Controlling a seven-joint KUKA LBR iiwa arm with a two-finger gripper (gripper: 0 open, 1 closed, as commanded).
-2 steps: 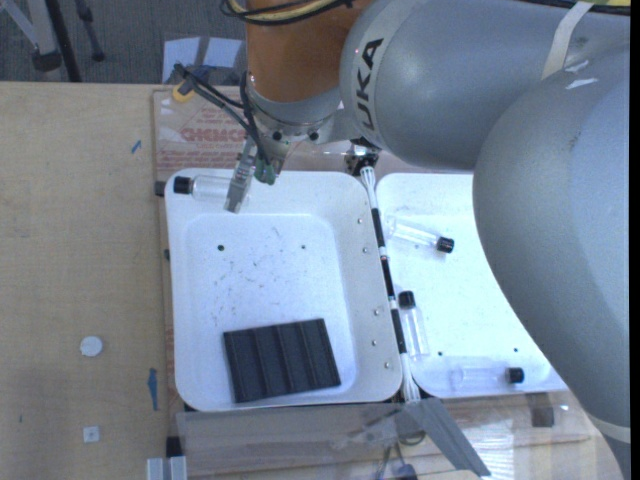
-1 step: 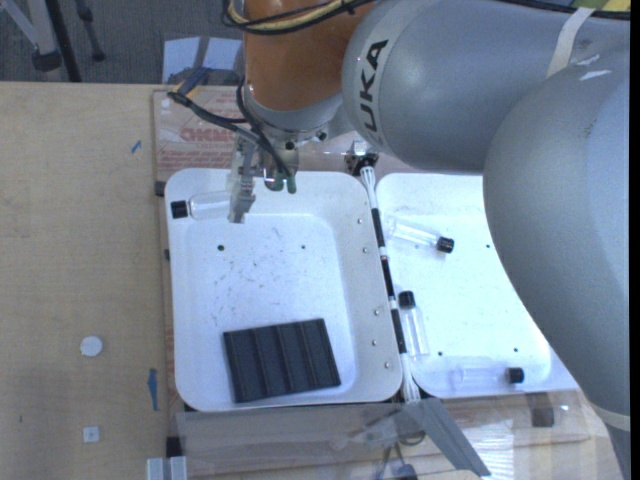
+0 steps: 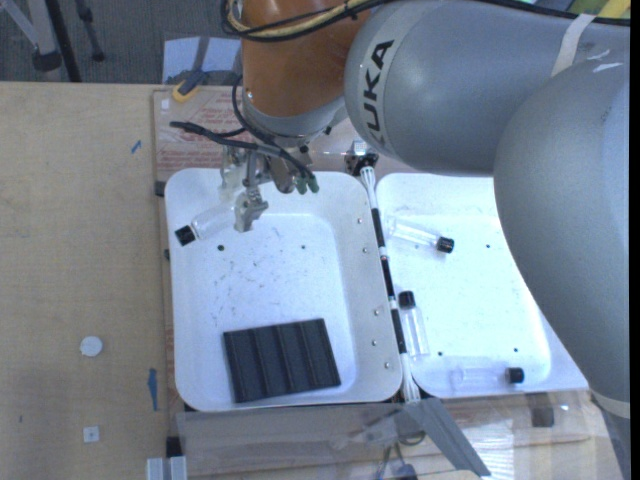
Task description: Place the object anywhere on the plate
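Hovering over the left bin, the gripper pinches a clear vial, fingers partly hidden.

Arm: grey, entering from 3 o'clock and reaching toward 10 o'clock. Orange band sits above the wrist. Gripper hangs below it, pointing down, toward 6 o'clock from the band.

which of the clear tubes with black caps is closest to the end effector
The tube in the left bin's upper left corner, right beside the end effector. The other three lie in or along the right bin, well away from it.
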